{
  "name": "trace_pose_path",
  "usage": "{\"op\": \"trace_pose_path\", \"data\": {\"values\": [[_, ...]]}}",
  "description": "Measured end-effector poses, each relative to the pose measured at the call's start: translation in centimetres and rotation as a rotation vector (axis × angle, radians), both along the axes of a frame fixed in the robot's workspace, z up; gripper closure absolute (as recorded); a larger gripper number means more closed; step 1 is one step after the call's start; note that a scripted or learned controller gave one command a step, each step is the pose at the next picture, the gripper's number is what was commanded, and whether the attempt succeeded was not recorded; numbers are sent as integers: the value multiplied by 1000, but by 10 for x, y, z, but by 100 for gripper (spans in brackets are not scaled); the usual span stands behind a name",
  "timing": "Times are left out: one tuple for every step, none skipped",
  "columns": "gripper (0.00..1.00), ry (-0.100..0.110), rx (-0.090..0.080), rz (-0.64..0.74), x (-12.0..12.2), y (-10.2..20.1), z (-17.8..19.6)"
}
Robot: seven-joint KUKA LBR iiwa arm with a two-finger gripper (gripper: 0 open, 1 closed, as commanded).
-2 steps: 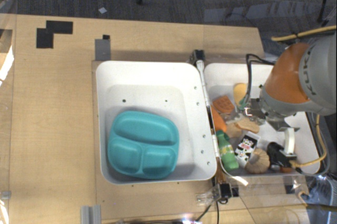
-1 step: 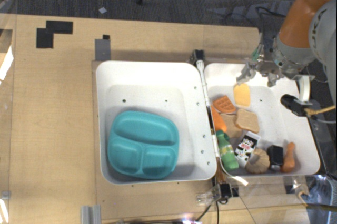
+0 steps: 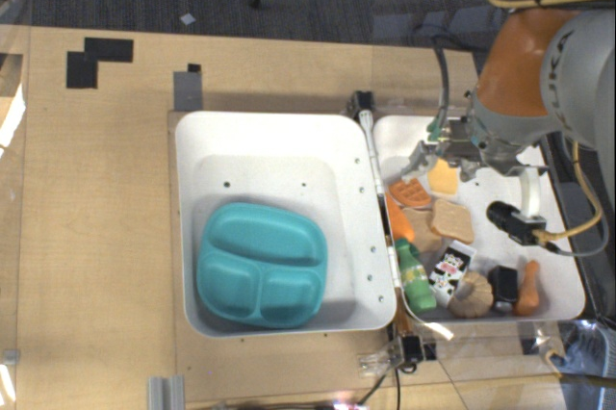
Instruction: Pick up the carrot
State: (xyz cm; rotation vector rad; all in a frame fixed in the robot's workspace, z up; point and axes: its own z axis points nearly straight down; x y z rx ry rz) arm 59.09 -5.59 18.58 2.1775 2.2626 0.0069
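The approach step was judged to be in hand: nothing was held, and the carrot lay untouched in the right bin, at about four o'clock of it, near the lower right corner. The gripper hung over the bin's upper part, at about eleven o'clock, just above a yellow piece. Whether it was released or clenched could not be told, the tips being small and blurred against the clutter.

The next move was judged to call for travel toward five o'clock from the gripper, past the bread slice, then a descent onto the carrot.

The carrot appeared short and orange, lying nearly upright in the view, just beside a black object.
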Motion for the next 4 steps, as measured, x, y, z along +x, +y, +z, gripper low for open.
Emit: {"op": "trace_pose_path", "data": {"values": [[0,4,1,-49,-59,57,-2],[0,-6,-8,58,-22,-18,58],[0,7,2,58,-54,66,-4],[0,-1,-5,4,-26,8,-1]]}}
